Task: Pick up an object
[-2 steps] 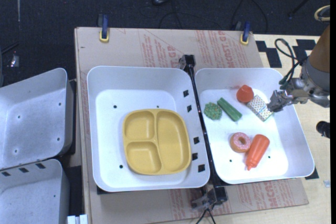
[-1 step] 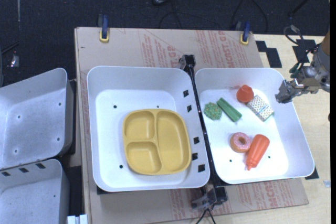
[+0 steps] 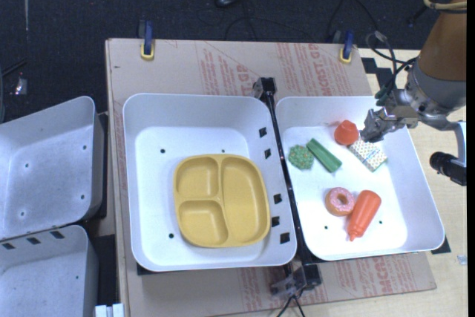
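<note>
The right bin [image 3: 415, 230] holds several toy foods: a red tomato [image 3: 345, 133], a green broccoli floret [image 3: 300, 157], a green bar [image 3: 323, 155], a white speckled block [image 3: 369, 154], a pink frosted donut [image 3: 340, 201] and an orange carrot [image 3: 363, 213]. My gripper [image 3: 373, 127] hangs over the bin's upper right part, just right of the tomato and above the speckled block. I see nothing between its fingers.
The left bin [image 3: 145, 159] carries a yellow divided plate [image 3: 221, 200]. A black divider strip [image 3: 277, 159] runs between the two bins. Two clamps [image 3: 148, 41] hold the board's far edge. More white trays [image 3: 44, 159] lie off the bench at left.
</note>
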`<act>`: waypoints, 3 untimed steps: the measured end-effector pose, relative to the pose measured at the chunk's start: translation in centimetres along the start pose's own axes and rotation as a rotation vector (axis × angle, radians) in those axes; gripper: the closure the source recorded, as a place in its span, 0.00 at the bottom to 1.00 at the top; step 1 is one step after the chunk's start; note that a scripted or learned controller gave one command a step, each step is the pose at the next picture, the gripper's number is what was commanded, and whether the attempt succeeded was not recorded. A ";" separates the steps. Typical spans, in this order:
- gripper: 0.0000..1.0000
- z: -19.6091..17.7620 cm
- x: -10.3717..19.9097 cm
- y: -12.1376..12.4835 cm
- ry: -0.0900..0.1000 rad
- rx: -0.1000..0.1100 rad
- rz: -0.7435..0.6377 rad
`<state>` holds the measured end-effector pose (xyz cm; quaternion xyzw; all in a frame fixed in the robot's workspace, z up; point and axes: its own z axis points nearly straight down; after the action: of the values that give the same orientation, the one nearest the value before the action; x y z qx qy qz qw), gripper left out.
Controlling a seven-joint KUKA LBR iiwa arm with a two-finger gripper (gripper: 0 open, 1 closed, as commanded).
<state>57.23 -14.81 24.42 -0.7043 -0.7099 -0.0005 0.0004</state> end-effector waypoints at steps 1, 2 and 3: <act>1.00 1.1 5.2 1.7 0.000 0.000 0.000; 1.00 0.9 9.9 1.9 0.000 0.001 0.001; 1.00 0.0 14.9 3.2 0.000 -0.002 0.000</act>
<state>60.31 0.16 24.45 -0.7043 -0.7099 -0.0012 -0.0006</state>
